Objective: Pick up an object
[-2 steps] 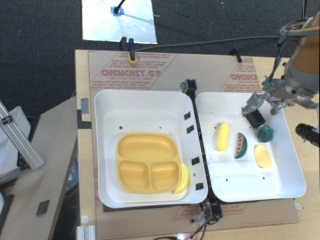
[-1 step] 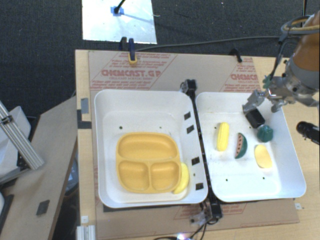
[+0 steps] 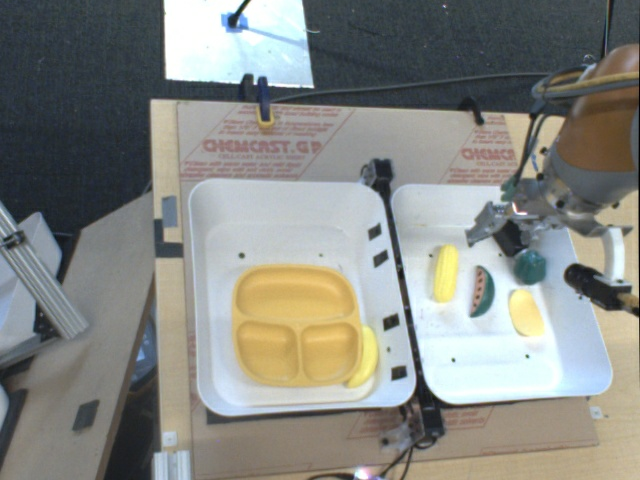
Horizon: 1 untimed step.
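Cardboard-topped bench with two white bins: right bin [image 3: 590, 368] holds a teal ball-like toy [image 3: 531, 266] directly under the gripper [image 3: 522, 236], jaw state unreadable, likely the grab target, with watermelon slice [image 3: 482, 291], corn cob [image 3: 445, 273], yellow lemon-like piece [image 3: 526, 312] lying loose beside that ball.

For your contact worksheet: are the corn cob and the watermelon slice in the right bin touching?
Apart. The camera view shows bare white bin floor between the corn cob and the watermelon slice.
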Tool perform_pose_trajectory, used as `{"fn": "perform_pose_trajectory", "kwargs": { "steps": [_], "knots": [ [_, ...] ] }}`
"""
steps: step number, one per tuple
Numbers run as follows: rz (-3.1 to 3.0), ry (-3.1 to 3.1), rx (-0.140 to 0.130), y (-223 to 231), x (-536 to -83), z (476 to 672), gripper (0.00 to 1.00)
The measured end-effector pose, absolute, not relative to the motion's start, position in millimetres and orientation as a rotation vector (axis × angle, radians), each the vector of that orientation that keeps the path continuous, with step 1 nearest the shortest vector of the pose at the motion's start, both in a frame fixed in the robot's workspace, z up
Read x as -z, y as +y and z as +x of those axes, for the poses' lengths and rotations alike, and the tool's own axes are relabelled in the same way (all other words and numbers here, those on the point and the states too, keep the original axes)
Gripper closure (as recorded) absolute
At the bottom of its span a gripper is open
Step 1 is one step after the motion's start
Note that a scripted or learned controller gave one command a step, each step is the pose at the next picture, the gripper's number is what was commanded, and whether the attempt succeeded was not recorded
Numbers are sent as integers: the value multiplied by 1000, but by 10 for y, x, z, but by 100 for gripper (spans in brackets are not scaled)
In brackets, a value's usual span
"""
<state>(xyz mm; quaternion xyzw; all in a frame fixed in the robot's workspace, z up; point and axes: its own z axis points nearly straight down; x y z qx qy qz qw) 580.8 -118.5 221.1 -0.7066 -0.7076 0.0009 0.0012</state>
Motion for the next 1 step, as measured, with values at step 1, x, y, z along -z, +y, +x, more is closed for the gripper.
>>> {"fn": "perform_pose_trajectory", "kwargs": {
  "steps": [1],
  "knots": [
    [-2218, -2220, -3, -1166, -1601, 5747, 0]
  ]
}}
